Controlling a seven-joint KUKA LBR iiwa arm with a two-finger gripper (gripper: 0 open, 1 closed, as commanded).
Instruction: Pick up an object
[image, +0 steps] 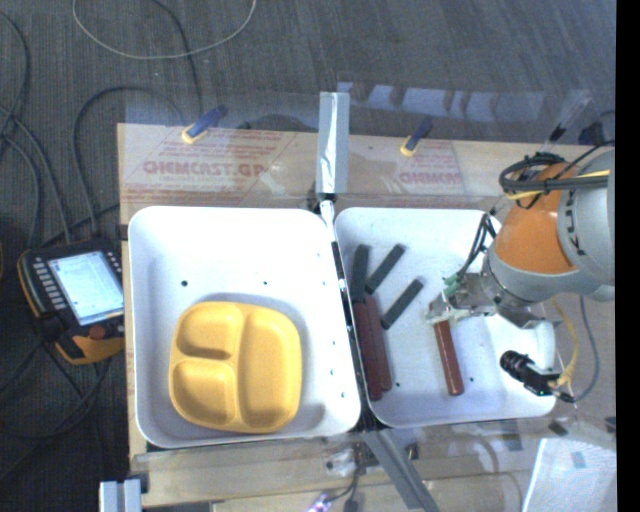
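Note:
The right bin (420, 400) holds several stick-shaped objects. A reddish-brown stick (449, 358) lies near its middle, pointing toward the front. A longer brown stick (373, 346) lies along the bin's left wall. Three dark grey bars sit further back: one (361, 266) by the left wall, one (385, 268) tilted beside it, and one (402, 302) slanted nearer the middle. My gripper (446, 305) is low over the right bin, directly at the far end of the reddish-brown stick. The arm's orange band (535, 240) rises behind it to the right.
The left bin (160, 240) contains a yellow divided tray (238, 365) in its front half. A black cable fitting (525, 370) hangs off the arm at the right bin's right side. A teach pendant (75, 290) lies left of the bench.

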